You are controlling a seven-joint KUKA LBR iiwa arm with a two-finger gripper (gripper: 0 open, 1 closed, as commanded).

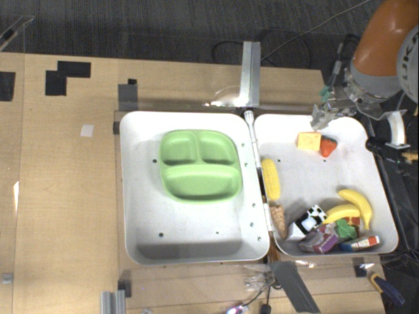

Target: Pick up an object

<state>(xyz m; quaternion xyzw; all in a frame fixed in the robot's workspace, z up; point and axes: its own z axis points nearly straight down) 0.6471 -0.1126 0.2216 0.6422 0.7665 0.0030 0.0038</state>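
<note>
2 bins; tool (325, 114) at right bin's (383, 195) far rim, grip state unclear.

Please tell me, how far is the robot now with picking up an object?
Done: nothing looks lifted yet; the yellow block and the orange piece lie on the floor of the right bin. In hand: the gripper hangs at the bin's far rim, just above those two. Left: descend, close on one item and raise it.
</note>
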